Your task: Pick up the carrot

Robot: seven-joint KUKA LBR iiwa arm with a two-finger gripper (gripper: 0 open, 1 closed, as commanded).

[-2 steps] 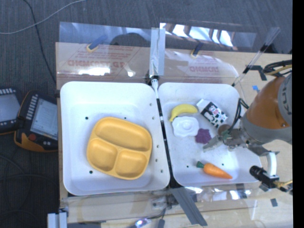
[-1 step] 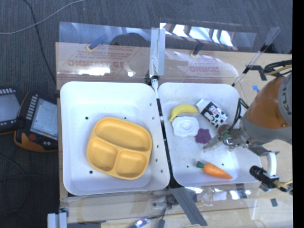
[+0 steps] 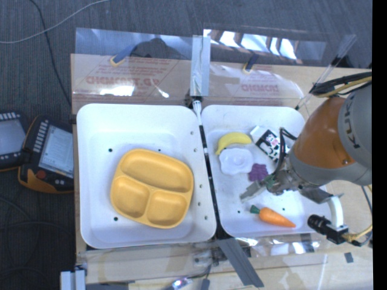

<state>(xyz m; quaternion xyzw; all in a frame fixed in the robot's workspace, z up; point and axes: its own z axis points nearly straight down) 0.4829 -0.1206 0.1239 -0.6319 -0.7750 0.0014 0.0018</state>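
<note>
The carrot (image 3: 276, 217) lies near the right bin's front wall (image 3: 266, 237), with bare floor on its left. Above it the gripper (image 3: 257, 188) hangs close, seemingly not touching. Behind crowd a purple piece (image 3: 259, 171), a white lid (image 3: 234, 160) and a banana (image 3: 233, 140). The arm (image 3: 329, 147) covers the bin's right side.

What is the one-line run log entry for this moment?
carrot: lying in right bin | end effector: above carrot, apart | pick: not done
</note>
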